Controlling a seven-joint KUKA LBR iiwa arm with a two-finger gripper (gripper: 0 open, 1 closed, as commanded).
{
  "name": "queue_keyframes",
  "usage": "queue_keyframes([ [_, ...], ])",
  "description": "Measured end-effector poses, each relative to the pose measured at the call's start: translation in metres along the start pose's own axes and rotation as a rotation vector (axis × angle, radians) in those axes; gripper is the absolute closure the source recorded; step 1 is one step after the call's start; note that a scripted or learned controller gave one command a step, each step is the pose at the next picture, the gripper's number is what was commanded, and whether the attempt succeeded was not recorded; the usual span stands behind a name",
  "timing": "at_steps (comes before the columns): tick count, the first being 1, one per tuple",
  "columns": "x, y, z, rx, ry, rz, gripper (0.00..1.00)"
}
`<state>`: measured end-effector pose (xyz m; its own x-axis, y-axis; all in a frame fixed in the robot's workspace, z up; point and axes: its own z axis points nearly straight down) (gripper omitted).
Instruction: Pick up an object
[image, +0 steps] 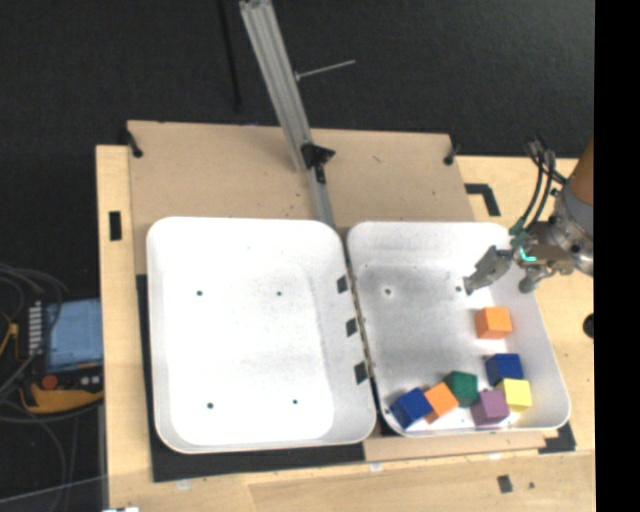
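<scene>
Seven small coloured blocks lie in the right-hand shallow white bin (420, 250), gathered toward its near right corner. An orange cube (493, 321) sits alone, nearest the arm. Below it a dark blue cube (505, 367) touches a yellow cube (517, 392), which is just beside a purple block (490, 406). A green block (462, 384) stands next to a second orange block (441, 399), and a second blue block (411, 407) ends the row against the bin's near wall.

The two-finger gripper (508, 268) hangs over the right bin's far right part, above and just beyond the lone orange cube. Its fingers are spread apart, one grey finger (487, 269) reaching left and the other pointing down near the bin's right rim; nothing is between them. Cables loop above the wrist at the view's right edge.

The left-hand shallow white bin (245, 330) sits beside the right one, their inner walls touching along a row of dark clips. Its floor shows four small dark dots. Both bins rest on a pale wooden bench (120, 330), with a tan board (220, 170) under their far edges and a black mat under the near ones. A slanted metal rail (285, 100) rises from between the bins toward the top of the view. The floor around the bench is dark; at the left, beyond the bench, a blue box (75, 335) lies among tangled cables.
</scene>
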<state>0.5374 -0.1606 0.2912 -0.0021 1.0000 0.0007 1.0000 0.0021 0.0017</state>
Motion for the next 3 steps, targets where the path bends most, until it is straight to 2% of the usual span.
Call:
queue_keyframes([
  [1,0.006,0.006,0.053,0.005,-0.002,0.004,0.0],
  [3,-0.002,0.011,0.171,0.007,-0.002,0.005,0.0],
])
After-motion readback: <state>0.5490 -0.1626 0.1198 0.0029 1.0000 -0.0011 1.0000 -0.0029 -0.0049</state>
